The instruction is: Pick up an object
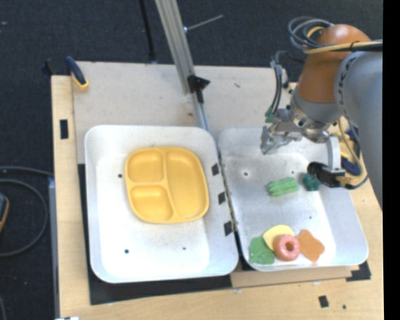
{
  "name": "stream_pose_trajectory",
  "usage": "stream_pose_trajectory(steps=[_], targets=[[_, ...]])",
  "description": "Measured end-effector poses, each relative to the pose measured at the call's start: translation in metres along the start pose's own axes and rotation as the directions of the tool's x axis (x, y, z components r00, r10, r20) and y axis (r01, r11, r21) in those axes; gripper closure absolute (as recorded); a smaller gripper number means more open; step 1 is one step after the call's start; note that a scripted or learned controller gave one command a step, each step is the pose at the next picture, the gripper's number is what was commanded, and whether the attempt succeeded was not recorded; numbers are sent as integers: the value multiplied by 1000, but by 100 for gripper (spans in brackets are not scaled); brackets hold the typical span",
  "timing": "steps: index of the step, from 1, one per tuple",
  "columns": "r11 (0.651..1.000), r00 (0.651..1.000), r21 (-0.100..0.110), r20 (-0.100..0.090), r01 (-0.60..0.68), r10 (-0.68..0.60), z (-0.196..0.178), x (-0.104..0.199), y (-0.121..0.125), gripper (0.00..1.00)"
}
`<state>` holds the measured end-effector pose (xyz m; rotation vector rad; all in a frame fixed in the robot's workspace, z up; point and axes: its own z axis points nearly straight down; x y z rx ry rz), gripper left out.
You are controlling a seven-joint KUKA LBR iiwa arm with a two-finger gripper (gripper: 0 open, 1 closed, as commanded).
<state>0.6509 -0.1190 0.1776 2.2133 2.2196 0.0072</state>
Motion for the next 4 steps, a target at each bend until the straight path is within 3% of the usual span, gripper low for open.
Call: stream_pose_trajectory(steps=[2,4], targets=[[1000,1000,3,-1,1,-1,-76,1,6,100],[1000,1000,9,-2,3,-3,-76,102,-8,100]])
